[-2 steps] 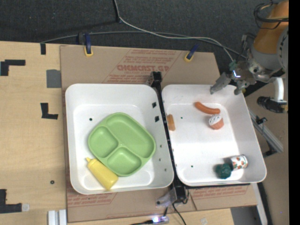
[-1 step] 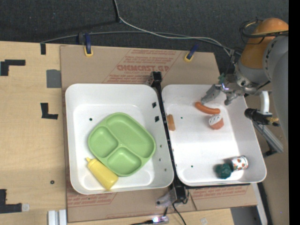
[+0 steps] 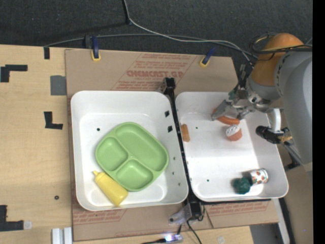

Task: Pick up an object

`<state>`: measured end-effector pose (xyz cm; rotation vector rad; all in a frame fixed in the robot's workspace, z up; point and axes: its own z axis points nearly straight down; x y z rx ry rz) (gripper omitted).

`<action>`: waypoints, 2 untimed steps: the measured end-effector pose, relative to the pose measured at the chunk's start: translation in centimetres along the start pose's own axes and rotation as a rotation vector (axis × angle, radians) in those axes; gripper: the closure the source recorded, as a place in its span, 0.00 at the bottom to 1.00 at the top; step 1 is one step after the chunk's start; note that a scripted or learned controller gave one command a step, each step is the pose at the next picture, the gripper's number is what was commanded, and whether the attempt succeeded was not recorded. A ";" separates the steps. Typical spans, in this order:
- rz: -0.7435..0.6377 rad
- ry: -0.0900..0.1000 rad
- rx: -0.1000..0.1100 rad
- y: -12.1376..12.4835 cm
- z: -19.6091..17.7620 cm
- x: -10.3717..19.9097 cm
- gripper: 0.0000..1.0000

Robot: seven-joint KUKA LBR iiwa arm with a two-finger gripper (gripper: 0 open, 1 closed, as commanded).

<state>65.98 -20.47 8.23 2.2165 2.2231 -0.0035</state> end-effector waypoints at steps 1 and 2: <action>-0.001 -0.003 -0.005 0.2 -1.5 0.0 1.00; 0.001 0.003 -0.003 0.0 -5.9 0.3 1.00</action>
